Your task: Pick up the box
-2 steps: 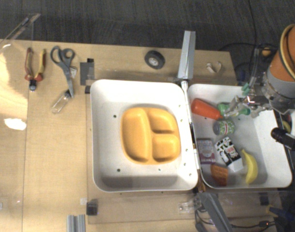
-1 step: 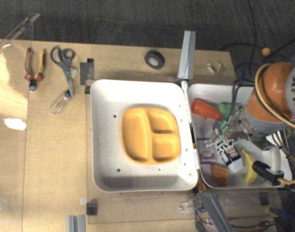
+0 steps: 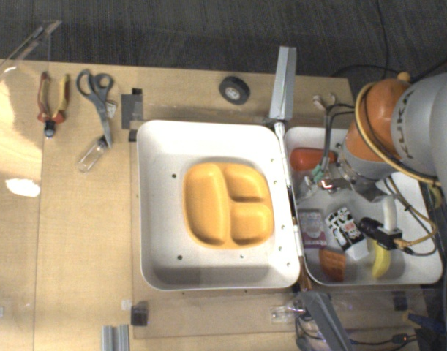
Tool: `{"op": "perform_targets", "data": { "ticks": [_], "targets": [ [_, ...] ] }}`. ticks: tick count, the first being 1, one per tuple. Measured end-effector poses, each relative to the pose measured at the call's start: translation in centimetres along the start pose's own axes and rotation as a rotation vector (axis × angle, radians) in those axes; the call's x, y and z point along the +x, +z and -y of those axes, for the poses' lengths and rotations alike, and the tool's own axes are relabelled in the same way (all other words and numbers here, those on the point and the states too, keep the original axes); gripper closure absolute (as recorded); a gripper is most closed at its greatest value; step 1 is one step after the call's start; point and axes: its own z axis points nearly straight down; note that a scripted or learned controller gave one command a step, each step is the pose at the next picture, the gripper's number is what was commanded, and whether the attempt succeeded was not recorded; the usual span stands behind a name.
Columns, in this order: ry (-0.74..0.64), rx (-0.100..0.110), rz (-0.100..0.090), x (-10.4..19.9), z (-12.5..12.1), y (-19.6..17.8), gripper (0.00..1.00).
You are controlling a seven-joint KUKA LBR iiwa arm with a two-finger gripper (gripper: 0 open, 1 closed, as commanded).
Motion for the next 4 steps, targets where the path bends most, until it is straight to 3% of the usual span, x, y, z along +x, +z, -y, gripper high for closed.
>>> {"op": "perform_targets", "data": {
  "ticks": [1, 2, 3, 4],
  "targets": [
    [-0.02, -0.002, 0.0, -6.9, 6.8, -8.7, 0.0],
    [-0.115, 0.002, -0.003, -6.0, 1.2, -1.6, 0.0],
    [-0.025, 0.013, -0.006, -2.9, -6.9, 0.6, 0.0],
    [-0.03, 0.004, 0.001, -3.0, -7.1, -0.7, 1.0]
  ]
}}
